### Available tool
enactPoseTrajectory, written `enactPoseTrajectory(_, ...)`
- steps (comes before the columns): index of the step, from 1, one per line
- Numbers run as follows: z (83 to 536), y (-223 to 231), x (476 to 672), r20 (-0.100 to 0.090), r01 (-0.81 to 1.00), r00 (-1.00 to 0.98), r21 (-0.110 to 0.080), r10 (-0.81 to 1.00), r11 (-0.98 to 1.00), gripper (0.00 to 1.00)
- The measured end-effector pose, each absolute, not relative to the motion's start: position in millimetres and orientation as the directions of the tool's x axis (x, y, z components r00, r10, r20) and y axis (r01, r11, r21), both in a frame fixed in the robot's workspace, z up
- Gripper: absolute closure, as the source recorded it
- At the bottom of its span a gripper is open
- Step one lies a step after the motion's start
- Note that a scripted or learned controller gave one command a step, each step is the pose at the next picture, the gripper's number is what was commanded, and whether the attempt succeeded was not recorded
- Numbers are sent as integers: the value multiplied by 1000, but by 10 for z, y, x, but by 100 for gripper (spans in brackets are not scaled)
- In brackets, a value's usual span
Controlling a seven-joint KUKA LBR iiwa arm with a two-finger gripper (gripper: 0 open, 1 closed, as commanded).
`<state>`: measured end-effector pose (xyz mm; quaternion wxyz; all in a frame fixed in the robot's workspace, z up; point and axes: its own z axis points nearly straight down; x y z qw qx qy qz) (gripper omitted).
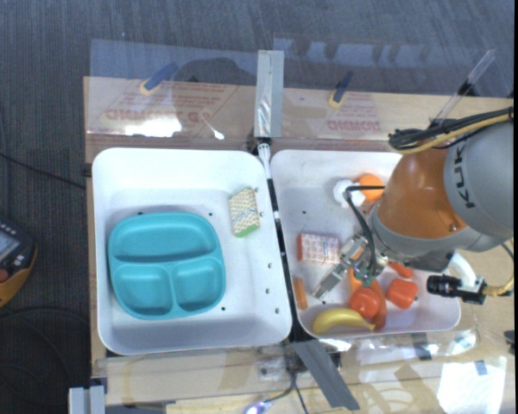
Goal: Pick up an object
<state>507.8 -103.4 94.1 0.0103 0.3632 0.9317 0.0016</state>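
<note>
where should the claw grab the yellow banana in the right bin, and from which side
Grip the yellow curved banana across its thick middle, coming straight down from above. It lies flat along the near wall of the right white bin, so a sideways approach is blocked there. An orange toy pepper touches its upper right side, so set the claw left of centre.

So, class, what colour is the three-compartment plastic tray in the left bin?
Turquoise three-compartment plastic tray, seen in the camera view.

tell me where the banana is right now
In the camera view, the banana lies at the near edge of the right bin, just below the orange-red pepper and near the gripper.
</note>
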Motion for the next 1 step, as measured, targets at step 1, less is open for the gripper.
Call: enactPoseTrajectory(1,940,-976,5452,-16,774,-633,12,774,634,0)
